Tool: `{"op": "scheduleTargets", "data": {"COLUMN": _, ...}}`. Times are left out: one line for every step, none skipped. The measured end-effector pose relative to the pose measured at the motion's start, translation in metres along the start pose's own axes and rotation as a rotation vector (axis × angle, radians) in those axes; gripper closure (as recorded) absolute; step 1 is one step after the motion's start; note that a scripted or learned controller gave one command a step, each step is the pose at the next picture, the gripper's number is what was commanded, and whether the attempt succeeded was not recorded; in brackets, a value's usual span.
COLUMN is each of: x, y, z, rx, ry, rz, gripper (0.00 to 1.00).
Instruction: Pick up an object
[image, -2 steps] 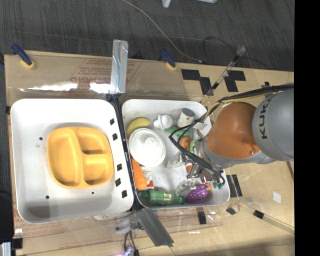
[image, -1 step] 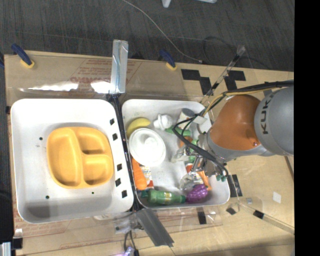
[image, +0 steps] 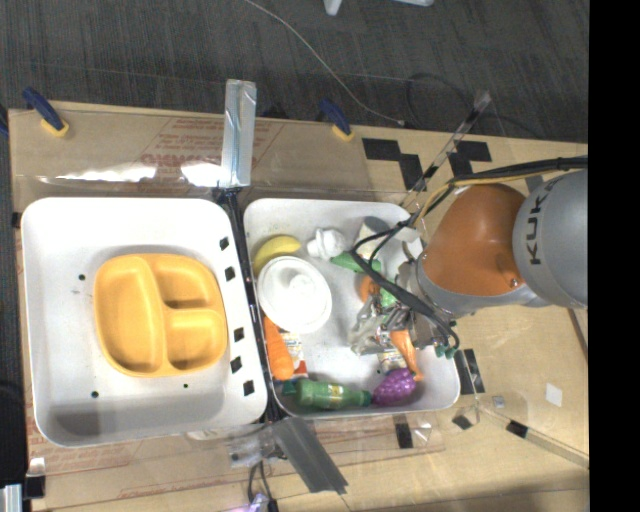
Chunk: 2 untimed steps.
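down in the right white plastic bin (image: 440, 395), metal two-finger gripper (image: 378, 330) among toys beside a small orange carrot (image: 404, 350); grip state impossible to tell. nothing lifted yet; pick pending.

Bright, even light — glare on tape (image: 240, 120).

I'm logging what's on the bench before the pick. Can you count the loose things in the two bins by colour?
Yellow: 2, divided tray, round fruit
White: 2, bowl, small piece
Orange: 2, carrots
Green: 1, bottle
Purple: 1, grapes
Total: 8; things under the gripper can't be counted.
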<state>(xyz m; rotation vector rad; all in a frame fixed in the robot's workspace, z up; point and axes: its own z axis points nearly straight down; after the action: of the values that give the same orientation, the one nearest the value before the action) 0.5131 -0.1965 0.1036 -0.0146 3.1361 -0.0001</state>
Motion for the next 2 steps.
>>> {"op": "scheduleTargets", "data": {"x": -0.0329, "y": -0.0150, "z": -0.1010, "rx": 0.003, "ry": -0.002, "rz": 0.160, "gripper": 1.00}}
{"op": "scheduleTargets", "data": {"x": -0.0318, "y": -0.0144, "z": -0.0984, "rx": 0.001, "ry": 0.003, "rz": 0.160, "gripper": 0.00}}
